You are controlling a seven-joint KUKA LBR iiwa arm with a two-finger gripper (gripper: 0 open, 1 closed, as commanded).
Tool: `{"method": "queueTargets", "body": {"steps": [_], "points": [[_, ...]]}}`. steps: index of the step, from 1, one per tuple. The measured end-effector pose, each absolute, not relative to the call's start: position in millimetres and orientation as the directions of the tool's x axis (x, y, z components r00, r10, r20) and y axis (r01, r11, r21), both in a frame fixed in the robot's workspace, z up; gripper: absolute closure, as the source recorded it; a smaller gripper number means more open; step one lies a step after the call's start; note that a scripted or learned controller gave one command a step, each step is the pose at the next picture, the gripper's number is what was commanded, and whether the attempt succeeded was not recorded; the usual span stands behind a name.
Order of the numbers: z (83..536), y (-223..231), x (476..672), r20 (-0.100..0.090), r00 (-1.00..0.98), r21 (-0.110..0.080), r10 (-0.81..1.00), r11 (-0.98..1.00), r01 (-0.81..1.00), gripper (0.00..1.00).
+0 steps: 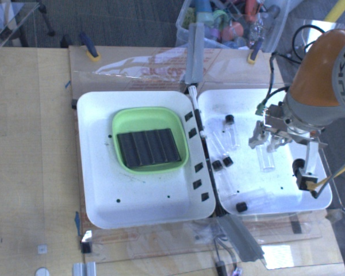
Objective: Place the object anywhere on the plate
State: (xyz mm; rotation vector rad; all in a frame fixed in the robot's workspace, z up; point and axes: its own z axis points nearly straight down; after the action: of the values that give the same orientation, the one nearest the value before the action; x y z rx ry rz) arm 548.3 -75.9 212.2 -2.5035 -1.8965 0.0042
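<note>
A green plate (122, 119) sits in the left bin (98, 177), and a dark ridged slab (148, 147) lies flat on it. My gripper (266, 144) hangs over the right bin (287, 195), its fingers apart and pointing down. A clear vial (267, 160) lies on the bin floor just below the fingertips; I cannot tell whether they touch it. Nothing is lifted between the fingers. The grey arm with its orange band (322, 73) comes in from the right.
More clear vials with black caps lie in the right bin: one (230, 132) near the back, one (218, 148) by the divider, one (257, 200) at the front. Black clips (196, 167) line the divider. A clear box of toys (236, 10) stands behind the bins.
</note>
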Motion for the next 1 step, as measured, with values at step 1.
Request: {"method": "queueTargets", "body": {"steps": [1], "points": [[212.3, -75.8, 548.4, -0.002, 0.271, -0.002, 0.963, -0.271, 0.963, 0.00]]}}
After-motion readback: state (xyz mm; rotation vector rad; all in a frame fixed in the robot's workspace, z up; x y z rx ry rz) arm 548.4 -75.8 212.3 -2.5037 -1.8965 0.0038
